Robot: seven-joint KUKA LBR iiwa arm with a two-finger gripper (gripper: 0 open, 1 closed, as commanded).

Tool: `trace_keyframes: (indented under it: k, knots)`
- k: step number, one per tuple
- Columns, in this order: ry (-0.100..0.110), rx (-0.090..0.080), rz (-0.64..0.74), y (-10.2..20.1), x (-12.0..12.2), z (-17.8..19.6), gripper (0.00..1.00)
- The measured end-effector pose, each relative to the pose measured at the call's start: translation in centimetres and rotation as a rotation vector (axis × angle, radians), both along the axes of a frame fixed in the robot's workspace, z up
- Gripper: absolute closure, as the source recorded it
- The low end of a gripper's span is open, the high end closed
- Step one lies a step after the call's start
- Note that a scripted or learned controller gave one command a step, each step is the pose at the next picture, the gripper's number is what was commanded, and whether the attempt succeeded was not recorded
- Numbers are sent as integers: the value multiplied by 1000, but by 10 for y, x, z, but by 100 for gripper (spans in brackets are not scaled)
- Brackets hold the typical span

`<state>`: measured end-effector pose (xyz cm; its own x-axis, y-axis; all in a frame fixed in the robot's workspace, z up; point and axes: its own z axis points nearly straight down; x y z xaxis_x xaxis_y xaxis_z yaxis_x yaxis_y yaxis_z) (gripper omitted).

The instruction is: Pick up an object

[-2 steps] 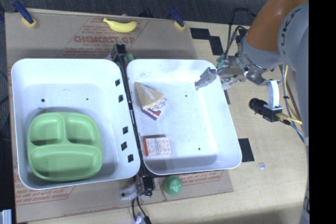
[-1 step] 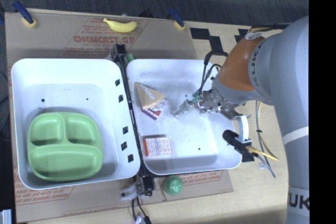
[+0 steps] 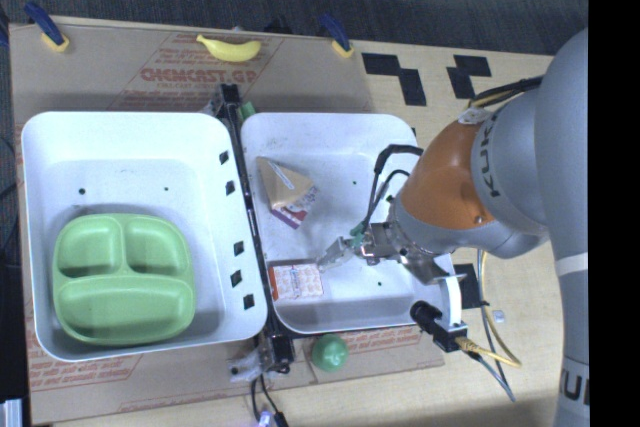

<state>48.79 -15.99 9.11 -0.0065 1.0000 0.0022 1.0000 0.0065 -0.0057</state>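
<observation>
Robot pincer (image 3: pixel 338 254), grip state impossible to tell, hovers low just beside a packet (image 3: pixel 296 282); it should centre squarely above before clamping.

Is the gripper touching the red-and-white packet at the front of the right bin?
Apart. The camera view shows bare white bin floor between the gripper and the red-and-white packet, which lies flat by the divider of the right bin.

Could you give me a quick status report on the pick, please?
Gripper low in right bin, holding nothing visible. Red-and-white packet just beside it. Nothing blocking.
</observation>
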Motion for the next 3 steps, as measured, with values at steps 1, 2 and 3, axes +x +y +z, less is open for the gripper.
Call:
trace_keyframes:
  k: [1, 2, 3]
  knots:
    - [-3, -2, 2, 34, 43, 1, 0]
    - [-4, -3, 6, 34, 43, 11, 100]
    - [-9, -5, -2, -29, 35, 159, 100]
